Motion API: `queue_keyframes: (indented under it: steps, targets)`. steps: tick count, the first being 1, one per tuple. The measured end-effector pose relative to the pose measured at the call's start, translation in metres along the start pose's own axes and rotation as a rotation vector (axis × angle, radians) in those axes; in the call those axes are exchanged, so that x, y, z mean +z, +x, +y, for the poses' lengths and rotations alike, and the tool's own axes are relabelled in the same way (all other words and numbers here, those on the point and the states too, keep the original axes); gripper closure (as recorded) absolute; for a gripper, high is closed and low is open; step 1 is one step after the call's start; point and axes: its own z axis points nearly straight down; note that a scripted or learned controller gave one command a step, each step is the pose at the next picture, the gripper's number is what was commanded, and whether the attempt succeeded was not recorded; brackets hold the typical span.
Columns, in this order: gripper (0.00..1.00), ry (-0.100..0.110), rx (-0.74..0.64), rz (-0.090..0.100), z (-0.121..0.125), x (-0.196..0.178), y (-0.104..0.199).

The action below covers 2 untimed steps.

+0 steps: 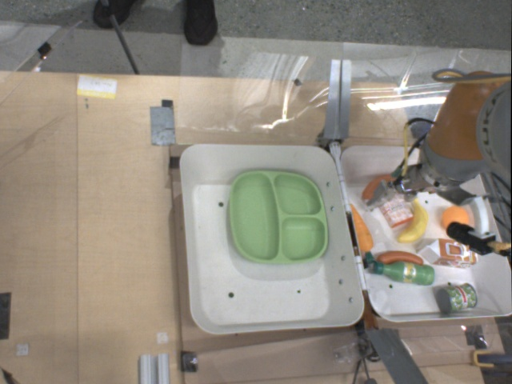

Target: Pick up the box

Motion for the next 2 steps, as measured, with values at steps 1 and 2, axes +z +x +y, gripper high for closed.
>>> queue_keyframes:
  steps: [1,2]
  targets:
    - [1.00,-0.007,0.002,-0.003,0.002,-0.013,-0.002]
    - [1.00,-0.004,0.018,0.000,0.034,-0.120,0.033]
